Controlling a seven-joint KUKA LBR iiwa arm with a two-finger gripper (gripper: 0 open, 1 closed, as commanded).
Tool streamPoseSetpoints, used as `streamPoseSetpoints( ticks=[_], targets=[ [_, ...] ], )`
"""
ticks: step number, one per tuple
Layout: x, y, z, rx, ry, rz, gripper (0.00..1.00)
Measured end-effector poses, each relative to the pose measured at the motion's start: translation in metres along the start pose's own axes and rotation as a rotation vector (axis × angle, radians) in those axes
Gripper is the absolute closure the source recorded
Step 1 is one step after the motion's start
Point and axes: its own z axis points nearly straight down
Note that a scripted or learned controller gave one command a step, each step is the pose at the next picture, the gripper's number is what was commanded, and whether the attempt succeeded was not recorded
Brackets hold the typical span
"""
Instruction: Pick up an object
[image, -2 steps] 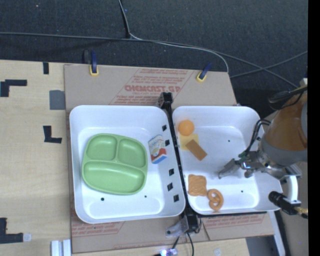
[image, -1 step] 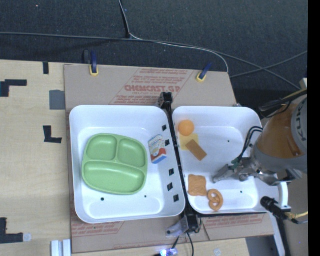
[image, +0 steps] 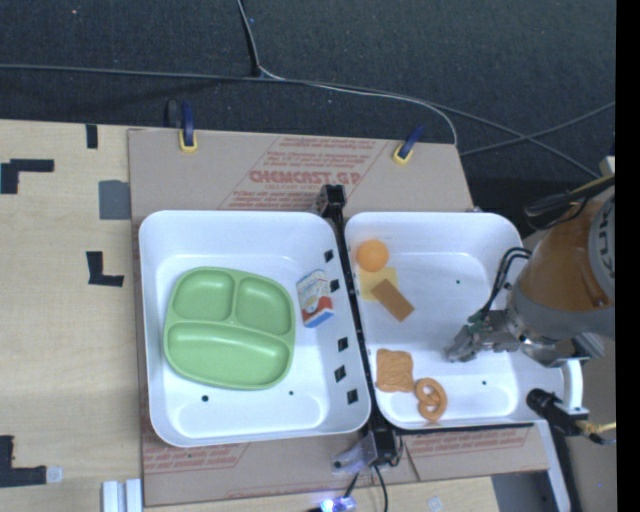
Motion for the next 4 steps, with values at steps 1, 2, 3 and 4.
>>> streamPoseSetpoints(
  ticks=[1,2,3,4],
  targets=[
    [0.007,0.0,-0.06,0.001,0.004,-0.002,1.0],
    [0.004,-0.007,-0.106,0.0,0.003,-0.001,1.0],
    [0.004,-0.007,-0.121,0.003,0.004,-0.001,1.0],
    [0.06,0.012,-0.129,0.004,0.006,-0.008,1.0]
  ],
)
